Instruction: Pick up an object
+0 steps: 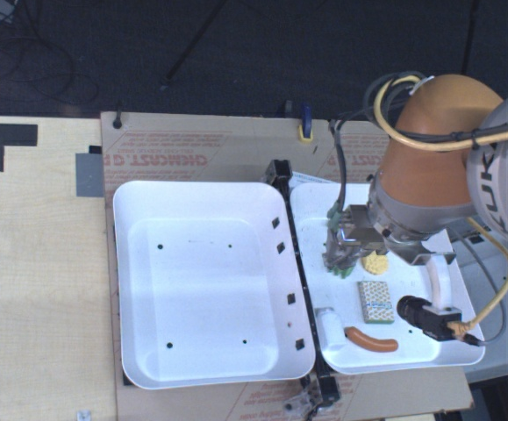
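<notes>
Objects for picking lie in the right bin (311, 202): a yellow round piece (375, 263) near the centre, a patterned box (376, 301) just below it, an orange sausage (372, 341) by the front rim. Pincer (341, 257) — lowered into this bin, just left of the yellow piece; its opening cannot be told. Left bin (131, 235) adjoins it on the worktop (34, 288).

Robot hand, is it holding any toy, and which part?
Cannot be told: the gripper is low in the right bin beside a yellow toy, its tips too blurred.
</notes>
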Motion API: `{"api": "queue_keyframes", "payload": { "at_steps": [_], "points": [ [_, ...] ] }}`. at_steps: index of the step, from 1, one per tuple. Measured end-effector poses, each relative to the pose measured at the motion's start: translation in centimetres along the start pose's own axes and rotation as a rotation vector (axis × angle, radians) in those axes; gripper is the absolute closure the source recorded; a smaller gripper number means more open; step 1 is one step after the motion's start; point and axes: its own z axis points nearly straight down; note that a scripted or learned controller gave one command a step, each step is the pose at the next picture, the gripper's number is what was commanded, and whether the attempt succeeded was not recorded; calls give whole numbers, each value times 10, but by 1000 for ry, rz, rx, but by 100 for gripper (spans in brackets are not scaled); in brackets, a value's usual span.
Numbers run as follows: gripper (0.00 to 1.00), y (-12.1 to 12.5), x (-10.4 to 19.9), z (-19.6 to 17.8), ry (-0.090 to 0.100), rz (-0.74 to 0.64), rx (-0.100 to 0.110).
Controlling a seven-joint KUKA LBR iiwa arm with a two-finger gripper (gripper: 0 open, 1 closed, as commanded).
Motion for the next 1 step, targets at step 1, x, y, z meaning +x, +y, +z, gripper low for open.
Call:
{"api": "queue_keyframes", "payload": {
  "at_steps": [1],
  "points": [
    [100,3,64,-107,4,-13,-16]
  ]
}}
